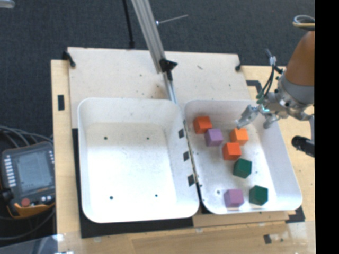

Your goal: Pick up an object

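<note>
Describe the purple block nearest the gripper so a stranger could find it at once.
Look in the right bin, upper half. The purple block sits just below-right of the top orange block. The other purple block lies at the bin's near edge beside a green block.

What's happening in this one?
A KUKA arm reaches in from the right, its claw hovering over the right bin, near an orange cube. Nothing is between its fingers. Seven cubes lie in that bin: three orange, two purple, two green. No pick has happened yet.
</note>
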Robot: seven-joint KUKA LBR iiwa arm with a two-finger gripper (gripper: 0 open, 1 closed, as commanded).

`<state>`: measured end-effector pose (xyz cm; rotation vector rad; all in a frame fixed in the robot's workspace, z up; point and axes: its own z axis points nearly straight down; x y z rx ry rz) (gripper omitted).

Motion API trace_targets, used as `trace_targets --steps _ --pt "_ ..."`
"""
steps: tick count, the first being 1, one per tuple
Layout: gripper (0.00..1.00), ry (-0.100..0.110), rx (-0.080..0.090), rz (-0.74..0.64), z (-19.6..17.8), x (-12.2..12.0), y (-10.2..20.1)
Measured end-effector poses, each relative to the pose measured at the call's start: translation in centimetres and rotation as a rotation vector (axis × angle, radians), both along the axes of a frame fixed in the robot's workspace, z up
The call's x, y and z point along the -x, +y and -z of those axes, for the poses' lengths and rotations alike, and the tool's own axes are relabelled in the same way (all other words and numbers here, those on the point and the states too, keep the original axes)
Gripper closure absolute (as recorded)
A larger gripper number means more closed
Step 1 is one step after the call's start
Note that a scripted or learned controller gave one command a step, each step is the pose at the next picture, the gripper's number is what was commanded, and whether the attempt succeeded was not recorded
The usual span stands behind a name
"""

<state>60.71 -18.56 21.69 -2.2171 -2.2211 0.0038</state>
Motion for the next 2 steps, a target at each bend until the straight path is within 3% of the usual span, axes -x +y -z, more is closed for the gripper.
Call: trace_targets --steps 1,2 --pt "0.0 -0.005 0.002 -0.002 -0.3 -0.1 0.0" --pt "0.0 0.0 0.002 0.0 5.7 -0.7 -0.2"
